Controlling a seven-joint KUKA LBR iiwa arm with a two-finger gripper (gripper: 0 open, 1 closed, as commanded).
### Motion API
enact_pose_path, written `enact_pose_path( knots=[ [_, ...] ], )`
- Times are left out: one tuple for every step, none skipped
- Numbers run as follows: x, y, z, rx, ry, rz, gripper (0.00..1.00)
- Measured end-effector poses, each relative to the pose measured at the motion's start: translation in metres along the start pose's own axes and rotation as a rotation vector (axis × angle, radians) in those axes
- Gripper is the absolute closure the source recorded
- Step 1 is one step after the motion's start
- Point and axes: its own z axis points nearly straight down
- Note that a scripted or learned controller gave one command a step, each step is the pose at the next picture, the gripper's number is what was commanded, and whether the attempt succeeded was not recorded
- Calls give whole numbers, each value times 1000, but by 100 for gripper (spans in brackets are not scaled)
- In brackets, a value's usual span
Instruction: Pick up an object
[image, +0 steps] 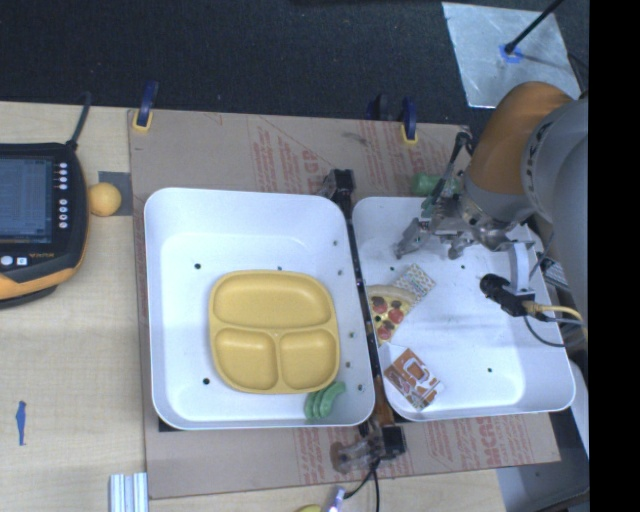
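Altogether: one yellow tray (272, 330), three packets (412, 377), pincer (420, 238) grip indiscernible.

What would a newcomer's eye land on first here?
Likely the yellow divided plate filling the middle of the left bin, with a small green toy at its lower right corner. Next, the grey and orange arm reaching into the right bin, its tool hovering above a pizza slice toy.

tray (272, 330) in left bin (175, 250), packets (412, 378) in right bin (520, 380)
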Motion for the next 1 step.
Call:
enact_pose_path(
  knots=[
    [23, -31, 11, 3, 0, 1, 0]
  ],
)
